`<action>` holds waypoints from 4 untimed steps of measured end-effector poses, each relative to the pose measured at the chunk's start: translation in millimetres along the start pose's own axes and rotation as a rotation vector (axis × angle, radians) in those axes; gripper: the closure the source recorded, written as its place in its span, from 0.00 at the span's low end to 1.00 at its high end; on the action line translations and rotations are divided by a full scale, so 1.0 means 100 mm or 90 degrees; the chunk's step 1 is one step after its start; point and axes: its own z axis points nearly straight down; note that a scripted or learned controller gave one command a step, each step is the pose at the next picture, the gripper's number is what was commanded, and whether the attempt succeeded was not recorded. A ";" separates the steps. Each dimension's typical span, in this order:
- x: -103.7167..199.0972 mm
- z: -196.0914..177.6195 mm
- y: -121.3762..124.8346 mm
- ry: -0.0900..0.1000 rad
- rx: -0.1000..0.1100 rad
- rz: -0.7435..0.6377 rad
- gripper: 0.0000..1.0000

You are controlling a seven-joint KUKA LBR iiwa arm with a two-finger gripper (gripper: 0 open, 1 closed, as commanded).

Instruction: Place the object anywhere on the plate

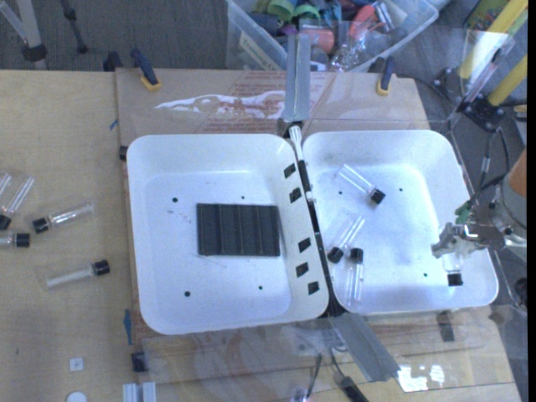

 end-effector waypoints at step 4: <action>2.99 -1.58 0.78 -0.001 0.000 -0.027 1.00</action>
